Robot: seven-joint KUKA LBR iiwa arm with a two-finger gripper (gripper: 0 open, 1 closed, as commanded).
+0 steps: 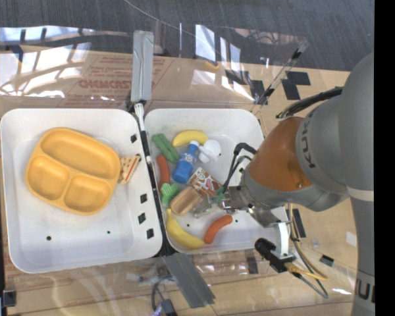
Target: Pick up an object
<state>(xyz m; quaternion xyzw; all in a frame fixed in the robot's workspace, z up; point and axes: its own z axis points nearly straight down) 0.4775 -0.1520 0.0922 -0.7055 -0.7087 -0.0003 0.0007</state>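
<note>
Plastic toys crowd the shallow white right-hand bin (245, 131), so the grey two-finger gripper (219, 203) (jaw state cannot be told) risks shoving the brown toy bread roll (184, 201) or the red toy sausage (217, 228) aside instead of seizing either.

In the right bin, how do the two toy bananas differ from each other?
The upper banana lies along the bin's far side, arching upward; the lower banana lies near the front wall, running diagonally. The upper banana sits beside the blue bottle and a green piece; the lower banana sits beside the red sausage. The lower one looks longer. Both are yellow and curved, in the right bin.
</note>
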